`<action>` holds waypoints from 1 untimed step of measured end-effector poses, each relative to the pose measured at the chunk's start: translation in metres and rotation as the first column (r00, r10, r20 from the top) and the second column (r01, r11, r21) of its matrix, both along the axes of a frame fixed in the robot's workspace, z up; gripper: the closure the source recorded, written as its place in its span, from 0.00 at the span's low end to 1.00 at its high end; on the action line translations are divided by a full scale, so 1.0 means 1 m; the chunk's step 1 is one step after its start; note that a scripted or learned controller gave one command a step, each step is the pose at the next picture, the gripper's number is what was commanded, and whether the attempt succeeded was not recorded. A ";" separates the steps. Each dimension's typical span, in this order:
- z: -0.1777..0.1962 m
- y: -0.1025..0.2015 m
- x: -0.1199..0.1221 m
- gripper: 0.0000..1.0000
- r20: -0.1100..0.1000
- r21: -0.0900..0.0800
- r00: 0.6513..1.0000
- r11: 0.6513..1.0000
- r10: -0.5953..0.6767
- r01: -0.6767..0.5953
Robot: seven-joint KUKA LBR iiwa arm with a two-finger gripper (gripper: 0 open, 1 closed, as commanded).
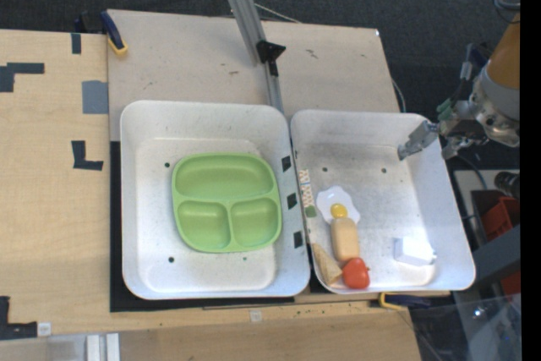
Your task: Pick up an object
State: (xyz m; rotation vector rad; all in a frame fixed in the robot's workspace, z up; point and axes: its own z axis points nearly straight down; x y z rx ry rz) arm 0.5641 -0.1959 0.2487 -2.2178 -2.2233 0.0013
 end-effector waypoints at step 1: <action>0.000 0.000 0.000 0.00 0.000 0.000 1.000 1.000 0.000 0.000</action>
